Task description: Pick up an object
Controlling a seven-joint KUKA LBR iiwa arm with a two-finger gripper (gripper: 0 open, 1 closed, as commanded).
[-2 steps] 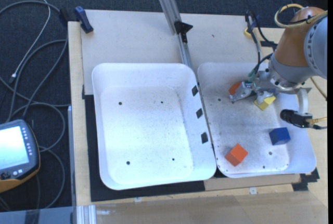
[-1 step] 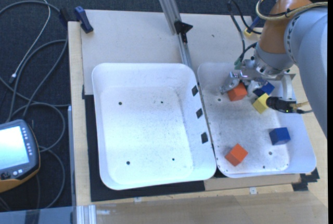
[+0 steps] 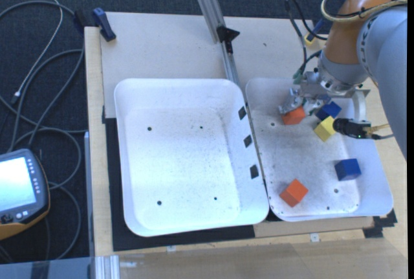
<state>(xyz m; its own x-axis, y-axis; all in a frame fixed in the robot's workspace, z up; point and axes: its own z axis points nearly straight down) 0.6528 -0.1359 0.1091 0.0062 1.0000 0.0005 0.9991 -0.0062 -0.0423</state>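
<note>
Nearest, an orange block [image 3: 294,193] lies untouched in the right bin [image 3: 381,197], while the gripper [image 3: 294,106] sits low over another orange block [image 3: 294,116], grip state unclear, nothing lifted yet.

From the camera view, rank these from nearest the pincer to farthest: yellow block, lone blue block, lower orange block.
Measured from the pincer:
1. Yellow block, just right of it.
2. Lone blue block, toward the right bin's near right corner.
3. Lower orange block, by the bin's near edge.

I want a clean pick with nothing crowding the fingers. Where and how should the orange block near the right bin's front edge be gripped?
Grip the small orange cube across two opposite flat sides, coming straight down from above. It lies alone on the right white bin floor, turned diagonally, so the gripper probably needs to rotate to match its faces.
</note>
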